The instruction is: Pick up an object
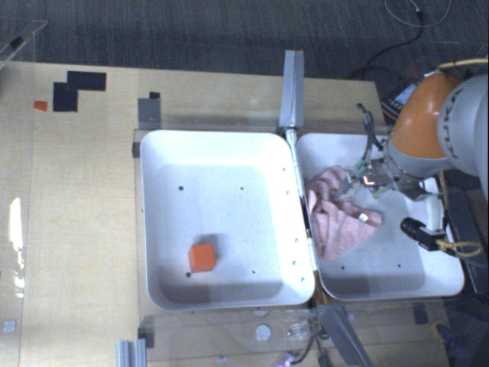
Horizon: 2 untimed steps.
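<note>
Fingers (pixel 359 193) touching pink cloth (pixel 336 222)

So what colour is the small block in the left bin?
Orange: the block stands out clearly against the white left bin in the camera view.

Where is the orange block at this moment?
In the camera view, the orange block lies in the left bin, near its front-left corner, far from the pink cloth in the right bin.
</note>
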{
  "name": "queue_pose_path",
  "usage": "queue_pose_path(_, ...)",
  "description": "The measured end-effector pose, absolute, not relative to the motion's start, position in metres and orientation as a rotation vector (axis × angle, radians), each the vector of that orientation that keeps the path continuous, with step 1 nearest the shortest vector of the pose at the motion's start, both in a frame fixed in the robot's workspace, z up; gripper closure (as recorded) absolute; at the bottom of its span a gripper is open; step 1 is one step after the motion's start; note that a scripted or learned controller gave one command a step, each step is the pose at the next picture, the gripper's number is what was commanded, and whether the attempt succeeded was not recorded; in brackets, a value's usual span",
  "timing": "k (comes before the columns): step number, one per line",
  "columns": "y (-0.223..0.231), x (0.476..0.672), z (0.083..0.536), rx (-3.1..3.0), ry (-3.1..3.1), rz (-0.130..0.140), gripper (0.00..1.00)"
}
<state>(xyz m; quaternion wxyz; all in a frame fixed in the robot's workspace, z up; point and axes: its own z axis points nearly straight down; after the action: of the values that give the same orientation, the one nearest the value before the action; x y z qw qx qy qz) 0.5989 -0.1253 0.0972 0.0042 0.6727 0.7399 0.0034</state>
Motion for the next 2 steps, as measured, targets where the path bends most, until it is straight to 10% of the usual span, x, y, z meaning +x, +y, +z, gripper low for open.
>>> queue_pose_path(1, -0.153, 0.622, 0.197, 2.056, 2.361, 0.009, 0.00)
queue_pose_path(2, -0.151, 0.625, 0.209, 2.045, 2.360, 0.018, 1.00)
